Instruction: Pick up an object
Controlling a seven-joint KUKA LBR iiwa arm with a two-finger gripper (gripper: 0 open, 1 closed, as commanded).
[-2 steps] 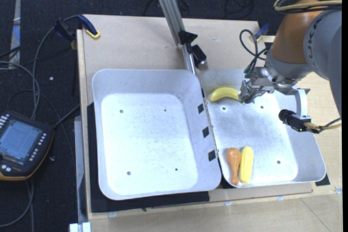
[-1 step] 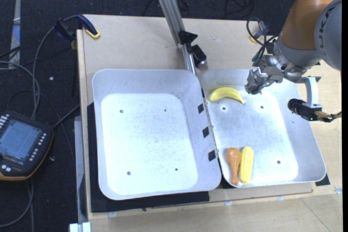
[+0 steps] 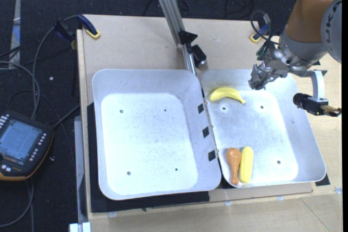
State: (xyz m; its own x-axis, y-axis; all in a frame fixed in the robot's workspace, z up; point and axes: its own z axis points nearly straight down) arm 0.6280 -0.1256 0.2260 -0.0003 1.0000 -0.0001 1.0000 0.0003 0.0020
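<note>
Nearest the camera, at the front edge of the right bin point(image 3: 304, 133), lie two small things side by side and touching: an orange drumstick-shaped toy point(image 3: 234, 163) and a yellow corn-like piece point(image 3: 247, 164), both lying lengthwise toward the front rim. Farther back in the same bin, close to the divide between the bins, a yellow banana point(image 3: 226, 95) lies flat with its curve arching toward the rear. The gripper point(image 3: 258, 80) hangs over the bin's rear right part, to the right of the banana and apart from it, with bare floor between them; whether it is released or clenched cannot be told from this angle, and nothing is seen in it. The drumstick and corn sit well apart from the gripper, near the front rim. The middle and right of this bin's floor are bare. The left bin point(image 3: 147, 133) has a wide bare floor. A slanted metal pole point(image 3: 171, 5) rises behind the bins.
</note>
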